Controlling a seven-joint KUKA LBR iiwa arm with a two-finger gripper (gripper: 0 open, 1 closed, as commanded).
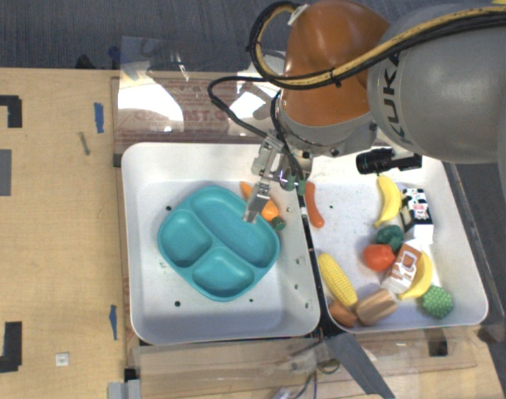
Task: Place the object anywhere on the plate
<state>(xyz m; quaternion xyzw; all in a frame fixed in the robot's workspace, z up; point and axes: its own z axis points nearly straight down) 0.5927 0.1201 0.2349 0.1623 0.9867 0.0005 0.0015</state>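
Bright, even overhead light being cast across white bins point(144, 306). Strong glare being thrown off clear plastic sheet point(165, 98) just beyond left bin's far rim. Soft shadows being dropped beneath teal plate point(190, 239) inside that bin. Focus being held fairly sharp; slight softness being shown on arm point(419, 81) above bins.

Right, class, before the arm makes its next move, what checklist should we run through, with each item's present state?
1. Teal three-compartment plastic plate lies flat in the left white bin: ok.
2. Tool is above the plate's upper right rim: ok.
3. Small orange object is held by the tool: cannot tell.
4. Orange object is well inside the plate: not ok, it is at the rim.
5. Yellow corn cob is away from the plate, in the right white bin: ok.
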